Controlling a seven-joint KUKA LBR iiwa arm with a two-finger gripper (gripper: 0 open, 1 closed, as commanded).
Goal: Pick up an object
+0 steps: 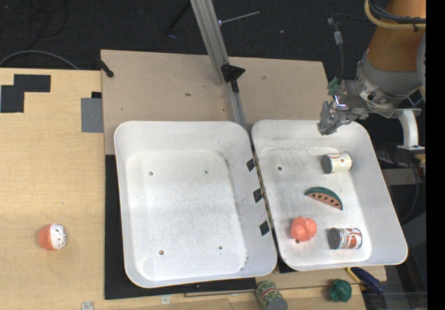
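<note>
Four things lay in the right bin [389, 232]: a small cream cylinder [336, 162] on its side near the far end, a watermelon-slice toy [325, 197] just below it, a red lumpy toy [303, 229] nearer the middle divider, and a red-labelled can [345, 238] on its side beside that. The gripper [328, 123] hung over the bin's far edge, apart from them all; how its jaws stood I couldn't tell. Off on the wooden bench, an orange ball [52, 236] sat alone.
</note>
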